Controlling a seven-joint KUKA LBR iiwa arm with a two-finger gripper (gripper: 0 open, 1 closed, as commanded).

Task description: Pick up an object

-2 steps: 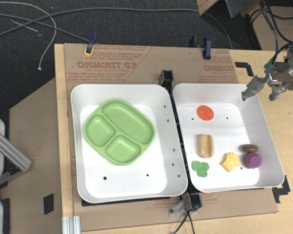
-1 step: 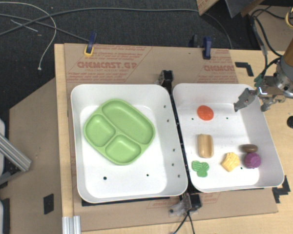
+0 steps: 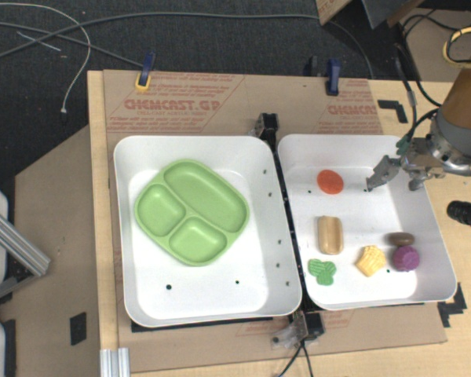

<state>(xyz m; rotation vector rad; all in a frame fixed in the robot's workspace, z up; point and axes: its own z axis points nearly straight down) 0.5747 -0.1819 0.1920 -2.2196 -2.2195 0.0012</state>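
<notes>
The right bin (image 3: 353, 149) holds several small toy foods: an orange-red round piece (image 3: 330, 181), a tan bread-like piece (image 3: 330, 234), a green leafy piece (image 3: 323, 270), a yellow corn piece (image 3: 370, 260), a brown piece (image 3: 400, 239) and a purple piece (image 3: 406, 258). My gripper (image 3: 397, 176) hangs over the upper right part of that bin, to the right of the orange-red piece. Its two fingers are spread apart with nothing between them.
The left bin (image 3: 141, 163) holds a green divided plate (image 3: 191, 210). Both bins rest on a cardboard sheet (image 3: 188, 100) held by blue clamps. Cables and boxes lie at the back of the bench.
</notes>
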